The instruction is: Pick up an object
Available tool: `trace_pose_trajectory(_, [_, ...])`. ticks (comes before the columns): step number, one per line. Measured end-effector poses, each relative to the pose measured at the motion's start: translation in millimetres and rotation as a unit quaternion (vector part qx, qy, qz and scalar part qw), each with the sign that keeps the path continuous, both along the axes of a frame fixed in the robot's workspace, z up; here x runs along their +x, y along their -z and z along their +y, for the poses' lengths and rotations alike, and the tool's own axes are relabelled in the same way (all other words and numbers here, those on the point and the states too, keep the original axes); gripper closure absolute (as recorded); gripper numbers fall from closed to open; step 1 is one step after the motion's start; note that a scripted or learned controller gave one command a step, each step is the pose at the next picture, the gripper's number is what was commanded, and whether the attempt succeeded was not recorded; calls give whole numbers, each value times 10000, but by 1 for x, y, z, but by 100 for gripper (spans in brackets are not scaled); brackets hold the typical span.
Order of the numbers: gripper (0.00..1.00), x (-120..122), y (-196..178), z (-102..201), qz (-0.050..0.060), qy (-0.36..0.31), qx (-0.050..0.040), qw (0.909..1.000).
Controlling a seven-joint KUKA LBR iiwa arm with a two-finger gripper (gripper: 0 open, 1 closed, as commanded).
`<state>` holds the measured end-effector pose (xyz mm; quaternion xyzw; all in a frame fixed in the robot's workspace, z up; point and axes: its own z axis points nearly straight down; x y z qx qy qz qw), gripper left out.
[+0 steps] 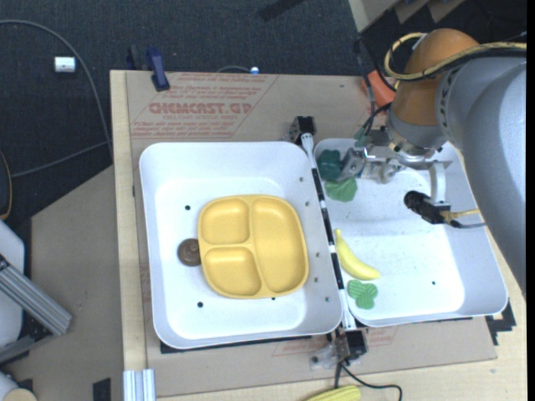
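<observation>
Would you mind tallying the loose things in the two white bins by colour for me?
Yellow: 2, the divided plate in the left bin and the banana in the right bin.
Green: 2, one piece below the banana, one by the claw.
Brown: 1, the round piece beside the plate.
Total: 5

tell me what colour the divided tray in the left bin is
Yellow. The divided tray shows plainly in the camera view, lying in the left bin.
</observation>
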<state>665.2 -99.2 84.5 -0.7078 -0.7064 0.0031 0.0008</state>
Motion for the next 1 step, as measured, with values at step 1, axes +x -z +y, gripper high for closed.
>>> trace_pose_trajectory(1, [0,0,0,1,-2,5,-16,10000])
